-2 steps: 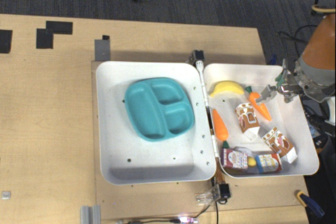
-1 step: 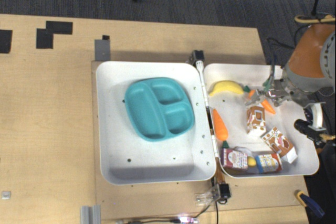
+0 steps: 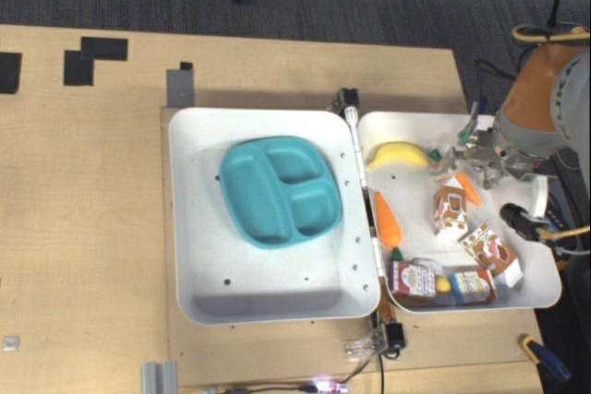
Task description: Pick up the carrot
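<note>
The carrot (image 3: 385, 219) is orange with a small green end. It lies along the left wall of the right bin (image 3: 545, 286), pointing toward the near side. My gripper (image 3: 473, 160) hangs over the far right part of that bin, well to the right of the carrot. It sits just above a brown and white carton (image 3: 450, 208), and a small orange piece (image 3: 469, 190) lies right below it. Nothing shows as held.
A yellow banana (image 3: 399, 155) lies at the far left of the right bin. A second carton (image 3: 490, 252) and a lying bottle (image 3: 438, 281) sit near its front wall. The left bin (image 3: 199, 291) holds a teal divided tray (image 3: 278, 189).
</note>
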Controlling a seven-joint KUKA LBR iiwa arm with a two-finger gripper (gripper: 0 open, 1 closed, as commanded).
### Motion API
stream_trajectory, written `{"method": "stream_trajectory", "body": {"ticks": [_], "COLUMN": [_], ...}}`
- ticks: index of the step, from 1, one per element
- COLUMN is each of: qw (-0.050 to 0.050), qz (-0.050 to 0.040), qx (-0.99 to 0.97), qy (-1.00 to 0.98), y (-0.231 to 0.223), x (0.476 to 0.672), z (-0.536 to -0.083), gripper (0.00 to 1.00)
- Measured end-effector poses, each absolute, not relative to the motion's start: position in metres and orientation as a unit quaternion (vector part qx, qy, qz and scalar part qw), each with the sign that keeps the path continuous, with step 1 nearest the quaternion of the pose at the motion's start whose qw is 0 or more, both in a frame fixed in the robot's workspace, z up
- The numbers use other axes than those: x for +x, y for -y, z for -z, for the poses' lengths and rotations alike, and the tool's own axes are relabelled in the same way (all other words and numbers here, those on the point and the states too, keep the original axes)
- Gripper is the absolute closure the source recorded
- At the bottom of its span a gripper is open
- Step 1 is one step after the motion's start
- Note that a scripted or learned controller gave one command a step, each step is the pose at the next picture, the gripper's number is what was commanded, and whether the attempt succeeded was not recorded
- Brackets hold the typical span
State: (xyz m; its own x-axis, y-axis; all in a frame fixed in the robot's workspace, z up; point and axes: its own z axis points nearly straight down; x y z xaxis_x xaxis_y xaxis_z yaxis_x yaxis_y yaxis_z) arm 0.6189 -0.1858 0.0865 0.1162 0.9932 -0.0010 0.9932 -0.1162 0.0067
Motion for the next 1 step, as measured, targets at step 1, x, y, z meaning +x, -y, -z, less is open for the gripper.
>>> {"method": "stream_trajectory", "body": {"ticks": [1], "qw": [0.005], "qz": [-0.0030], "qx": [0.745], "qy": [-0.667], "y": [0.1848], "x": [0.6211], "z": [-0.0989], "gripper": [1.00]}}
